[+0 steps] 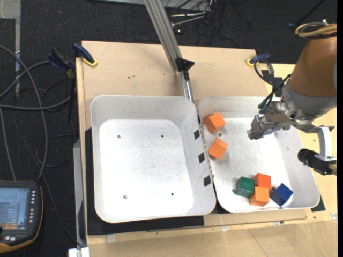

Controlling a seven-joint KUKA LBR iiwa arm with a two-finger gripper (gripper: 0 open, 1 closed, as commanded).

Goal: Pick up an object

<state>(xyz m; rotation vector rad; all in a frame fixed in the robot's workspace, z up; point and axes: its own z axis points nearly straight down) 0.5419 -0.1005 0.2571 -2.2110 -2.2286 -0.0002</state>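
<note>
We see a pale tabletop (134,71) carrying two shallow white bins side by side: the left bin (142,157) and the right bin (300,159), which holds all the blocks. The grey and orange arm (316,74) reaches in from the right, and its gripper (256,132) hangs above the far middle of the right bin with nothing between it and the floor that we can make out; whether it stands apart or together we cannot tell. We judge the step in hand to be the approach, with no object yet taken. The closest candidates are an orange cube (215,121) at the far left of that bin and a second orange cube (217,149) just nearer, both left of the gripper and apart from each other. Being cubes, they have no long axis; both sit turned askew to the bin walls. The next move calls for shifting left, matching that turn, and descending. A green cube (246,186), two more orange blocks (261,188) and a blue cube (281,194) crowd the near corner, touching.
</note>
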